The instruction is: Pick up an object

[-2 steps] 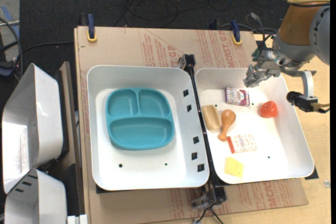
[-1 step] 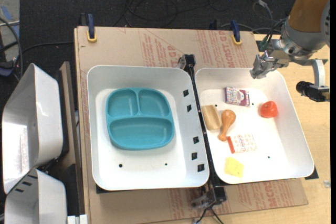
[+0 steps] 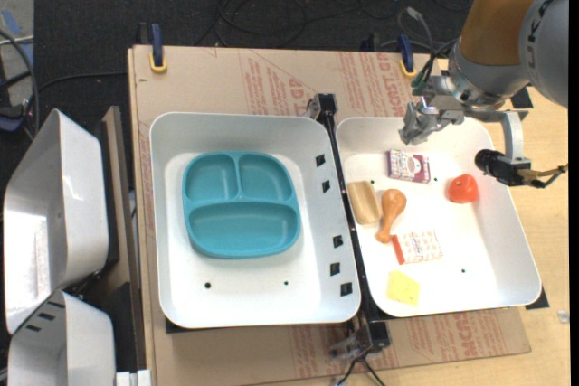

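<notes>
Hovering my end effector [image 3: 414,127] over the right bin's [image 3: 507,280] far edge, I cannot tell its state, and the small packet [image 3: 409,165] is lying just below it, toward the camera.

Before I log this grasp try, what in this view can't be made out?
- Claw: too small and dark to tell open or shut, or whether it touches anything.
- Pink packet: print too small to read.
- Red-and-white packet: label likewise unreadable.
- Arm: cut off by the right edge.
- Left bins: cut off by the left edge.
</notes>
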`<control>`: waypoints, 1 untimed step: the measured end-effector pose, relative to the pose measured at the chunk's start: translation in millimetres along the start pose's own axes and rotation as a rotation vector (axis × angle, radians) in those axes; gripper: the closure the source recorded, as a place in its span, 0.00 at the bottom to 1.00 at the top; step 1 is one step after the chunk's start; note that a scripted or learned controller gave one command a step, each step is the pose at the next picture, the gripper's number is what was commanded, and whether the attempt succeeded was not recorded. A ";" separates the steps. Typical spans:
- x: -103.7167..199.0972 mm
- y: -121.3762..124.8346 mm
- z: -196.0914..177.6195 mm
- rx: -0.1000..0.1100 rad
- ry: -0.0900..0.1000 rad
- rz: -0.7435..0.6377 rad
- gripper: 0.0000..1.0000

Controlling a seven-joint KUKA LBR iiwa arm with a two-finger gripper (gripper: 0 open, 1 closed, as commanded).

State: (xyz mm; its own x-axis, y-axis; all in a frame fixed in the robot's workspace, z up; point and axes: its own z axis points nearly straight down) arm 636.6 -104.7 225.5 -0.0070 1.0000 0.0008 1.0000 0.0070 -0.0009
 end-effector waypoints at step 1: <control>53.1 -5.2 -10.8 0.000 0.000 0.000 1.00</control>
State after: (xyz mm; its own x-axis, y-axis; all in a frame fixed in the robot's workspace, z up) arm 631.0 -51.7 236.3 -0.0066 1.0000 0.0010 1.0000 0.0066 -0.0007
